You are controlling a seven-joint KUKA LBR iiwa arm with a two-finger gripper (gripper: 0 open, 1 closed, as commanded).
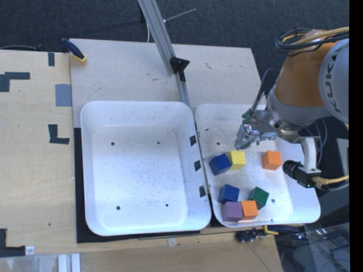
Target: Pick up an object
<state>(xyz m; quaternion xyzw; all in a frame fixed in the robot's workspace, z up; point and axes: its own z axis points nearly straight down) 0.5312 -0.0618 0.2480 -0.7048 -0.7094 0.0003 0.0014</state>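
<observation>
So here's where you're at: the gripper (243, 143) is hanging low over the right bin (211, 118), just above and a touch right of the yellow cube (239, 158). That yellow cube sits touching a blue cube (220, 164) on its left, so they're basically a pair. Honestly, you can't tell from this angle whether the claw is released or clenched, since the wrist hardware blocks the tips. Nothing is visibly between them either, so I wouldn't count anything as grabbed.

Everything pickable looks to be down on the floor of that right bin. Besides the yellow/blue pair there's an orange cube (271, 160) off to the right by itself, and a cluster near the front: a second blue cube (229, 193), a green cube (259, 197), a purple cube (232, 211) and a smaller orange cube (249, 209) snug beside the purple one. The left bin (91, 169) has no blocks in it.

My read: you're in the approach phase, probably lining up on the yellow one. The descent, the close and the lift are all left to do. Watch that blue neighbour, it could get nudged or jam a finger.
</observation>
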